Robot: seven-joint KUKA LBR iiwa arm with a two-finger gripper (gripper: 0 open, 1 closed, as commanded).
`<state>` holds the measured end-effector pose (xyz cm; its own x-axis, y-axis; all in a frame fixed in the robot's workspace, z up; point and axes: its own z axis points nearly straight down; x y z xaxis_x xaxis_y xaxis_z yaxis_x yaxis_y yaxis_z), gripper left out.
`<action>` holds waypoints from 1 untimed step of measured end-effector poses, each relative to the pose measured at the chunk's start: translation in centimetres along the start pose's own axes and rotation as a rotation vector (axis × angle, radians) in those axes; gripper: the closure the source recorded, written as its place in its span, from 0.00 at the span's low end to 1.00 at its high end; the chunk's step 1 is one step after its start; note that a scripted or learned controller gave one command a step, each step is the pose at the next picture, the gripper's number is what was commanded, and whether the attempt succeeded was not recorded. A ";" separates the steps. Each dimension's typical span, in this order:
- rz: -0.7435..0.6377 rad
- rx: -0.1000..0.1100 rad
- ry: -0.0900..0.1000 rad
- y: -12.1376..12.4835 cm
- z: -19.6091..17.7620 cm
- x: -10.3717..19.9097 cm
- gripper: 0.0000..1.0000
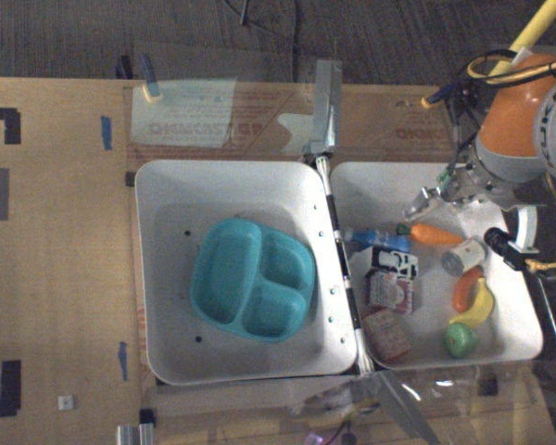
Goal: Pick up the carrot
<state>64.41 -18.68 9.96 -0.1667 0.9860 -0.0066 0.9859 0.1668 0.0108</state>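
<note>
My pincer (437,193) hangs over the far part of the right bin (528,341), just beyond the carrot (435,235). Its metal fingers are small and blurred from this height, so I cannot tell how wide they stand, and I see nothing clamped between them. The carrot lies on the bin floor just on the near side of my pincer, orange body pointing right, its green tip to the left; whether a fingertip touches it I cannot make out.

My arm (519,128), grey with its orange band, comes in from the right, and the frame edge cuts it off there. A yellow cable runs up from it toward the far right corner.

Around the carrot the right bin is crowded. A blue object (380,240) lies just to its left, a grey-white cylinder (463,257) just to its right and nearer. A small black-and-white carton (394,261) and a pinkish packet (390,291) sit near the bin's left wall, with a brownish piece (386,334) at the near left corner. On the right lie a red-orange pepper-like item (465,289), a banana (479,306) touching it, and a green round fruit (460,339) at the near end. The printing on the packets is too small to read.

The left bin (167,193) holds a teal divided plate (253,279). Both bins rest on the wooden desk (56,248).
</note>
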 end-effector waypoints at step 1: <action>0.032 0.002 0.003 -2.0 1.1 1.4 0.00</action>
<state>62.25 -17.61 8.86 -0.1351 0.9908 -0.0035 0.9908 0.1351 0.0086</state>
